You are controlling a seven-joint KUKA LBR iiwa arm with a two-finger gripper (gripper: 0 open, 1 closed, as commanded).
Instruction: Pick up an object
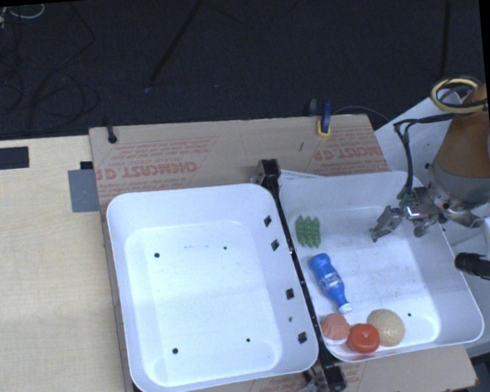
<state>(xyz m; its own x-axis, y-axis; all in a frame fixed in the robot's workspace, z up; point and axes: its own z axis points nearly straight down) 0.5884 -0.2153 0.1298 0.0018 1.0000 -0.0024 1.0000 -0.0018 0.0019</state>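
Observation:
The right bin [449, 296] holds several small objects. A green ridged piece [308, 229] lies near its left wall, with a blue bottle with a white cap [328, 282] just below it. In the front corner sit a pink piece [334, 327], a red tomato-like ball [363, 337] and a beige round object [387, 326], close together. My gripper [400, 222] hangs over the bin's far right part, well to the right of the green piece. Its fingers are spread open with nothing between them.
The left bin [202, 290] stands beside the right one, with a black clip strip [290, 264] along the shared edge. Both bins rest on cardboard [189, 153]. A black cable [406, 154] loops by the arm at the right.

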